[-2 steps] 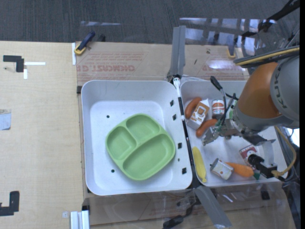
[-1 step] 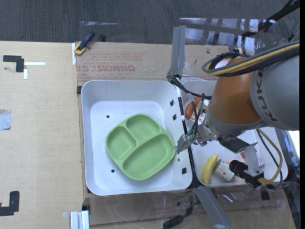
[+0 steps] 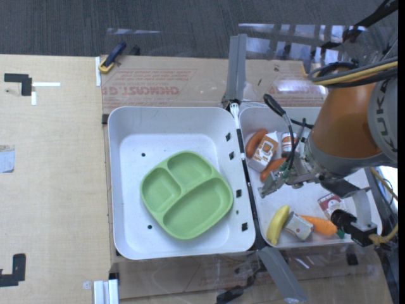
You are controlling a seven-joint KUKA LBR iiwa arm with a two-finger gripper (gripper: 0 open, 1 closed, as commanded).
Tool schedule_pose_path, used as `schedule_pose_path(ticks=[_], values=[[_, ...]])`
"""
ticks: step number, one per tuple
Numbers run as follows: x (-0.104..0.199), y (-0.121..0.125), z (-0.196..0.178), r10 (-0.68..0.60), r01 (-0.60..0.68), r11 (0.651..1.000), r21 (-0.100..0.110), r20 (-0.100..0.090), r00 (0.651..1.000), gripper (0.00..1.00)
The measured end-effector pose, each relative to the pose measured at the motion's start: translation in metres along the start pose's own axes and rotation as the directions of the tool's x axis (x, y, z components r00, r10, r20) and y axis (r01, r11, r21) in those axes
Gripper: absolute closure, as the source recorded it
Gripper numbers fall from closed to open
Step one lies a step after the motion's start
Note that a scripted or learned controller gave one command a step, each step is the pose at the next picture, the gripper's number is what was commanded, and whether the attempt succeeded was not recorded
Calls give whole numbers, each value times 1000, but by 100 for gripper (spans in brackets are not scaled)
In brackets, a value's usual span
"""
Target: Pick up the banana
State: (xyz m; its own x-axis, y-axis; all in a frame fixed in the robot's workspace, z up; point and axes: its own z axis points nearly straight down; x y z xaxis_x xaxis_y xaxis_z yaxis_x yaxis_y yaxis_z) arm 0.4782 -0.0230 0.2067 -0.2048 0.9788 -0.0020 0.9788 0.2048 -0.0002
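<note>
From where I stand, the small curved yellow plastic banana [image 3: 278, 224] lies on the floor of the right-hand shallow white bin [image 3: 380, 170], close to that bin's near-left corner and just beside the wall it shares with the left-hand white bin [image 3: 117, 170]. Its long axis runs roughly from the bin's near edge up toward the far edge, leaning a little to the right at the top. The grey arm with the orange band reaches in from the right, and its metal two-finger gripper [image 3: 273, 183] hangs over the left-middle of the same bin, above and slightly to the far side of the banana, so the fruit lies toward the near edge from the jaws and almost straight below them along the left wall. How far the jaws stand open I cannot tell from here; nothing is plainly caught in them. Touching or just beside the banana's right flank sits a small grey-and-white packet [image 3: 299, 228], with an orange plastic carrot [image 3: 319, 225] beyond it toward the near-right corner. I judge the coming move needs a short shift toward the near edge and jaws closing across the banana's width. The round green plastic divided plate [image 3: 186, 195] rests alone in the left bin, well apart.
</note>
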Motion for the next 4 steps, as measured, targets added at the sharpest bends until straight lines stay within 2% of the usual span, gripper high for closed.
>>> schedule_pose_path(ticks=[1, 2, 3, 4], values=[[-77, -17, 115, 186, -186, 982, 2, -2, 982, 0], [-116, 5, 115, 110, -110, 994, 1, -1, 994, 0], [-75, 0, 116, -90, 90, 996, 2, -3, 996, 0], [-81, -19, 116, 182, -182, 983, 4, -3, 983, 0]])
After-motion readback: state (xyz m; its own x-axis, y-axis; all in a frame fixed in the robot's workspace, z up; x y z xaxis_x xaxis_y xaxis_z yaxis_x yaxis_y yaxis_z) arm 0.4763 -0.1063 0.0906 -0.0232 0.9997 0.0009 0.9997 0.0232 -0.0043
